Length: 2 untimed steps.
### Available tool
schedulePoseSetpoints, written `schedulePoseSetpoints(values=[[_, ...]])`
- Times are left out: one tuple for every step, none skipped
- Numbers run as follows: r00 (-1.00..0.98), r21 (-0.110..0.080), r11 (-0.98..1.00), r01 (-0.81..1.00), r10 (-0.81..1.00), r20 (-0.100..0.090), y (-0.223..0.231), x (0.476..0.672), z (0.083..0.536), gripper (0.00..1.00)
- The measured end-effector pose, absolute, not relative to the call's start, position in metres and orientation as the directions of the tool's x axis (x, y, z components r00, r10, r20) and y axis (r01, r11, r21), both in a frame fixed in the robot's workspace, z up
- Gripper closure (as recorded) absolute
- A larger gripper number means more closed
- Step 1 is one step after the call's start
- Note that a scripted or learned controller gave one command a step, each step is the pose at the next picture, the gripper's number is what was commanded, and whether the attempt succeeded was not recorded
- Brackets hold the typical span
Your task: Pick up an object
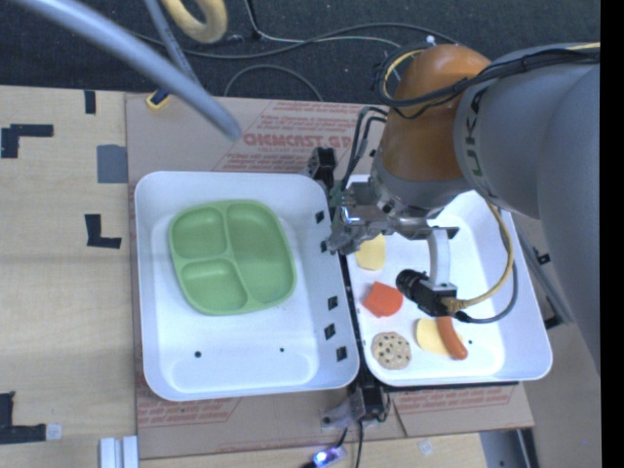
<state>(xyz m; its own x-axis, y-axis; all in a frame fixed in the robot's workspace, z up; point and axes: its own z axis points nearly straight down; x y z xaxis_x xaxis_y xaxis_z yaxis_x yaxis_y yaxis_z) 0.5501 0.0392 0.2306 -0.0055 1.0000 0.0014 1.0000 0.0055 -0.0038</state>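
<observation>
Gripper point(363, 230) low over right bin point(522, 354), far-left corner, poised above yellow piece point(371, 254) for pick. Finger state: cannot tell. Red piece point(383, 299), cookie point(391, 350) nearer. Green tray point(232, 255) in left bin point(156, 291).

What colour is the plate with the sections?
Light green plate, seen in the camera view.

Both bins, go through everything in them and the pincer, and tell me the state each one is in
green divided plate: flat in the left bin, compartments bare.
pale yellow piece: in the right bin, just under the pincer.
orange-red piece: lying loose, untouched.
cookie: flat, near the front wall.
hot dog: lying across a yellow slice.
pincer: low over the right bin's rear left.
</observation>
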Motion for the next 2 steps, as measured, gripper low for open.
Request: schedulePoseSetpoints(values=[[-0.008,-0.004,0.008,1.000,1.000,0.002,0.0986,0.5271,0.2298,1.00],[-0.003,-0.003,0.003,1.000,1.000,0.000,0.0948,0.5281,0.2299,0.00]])
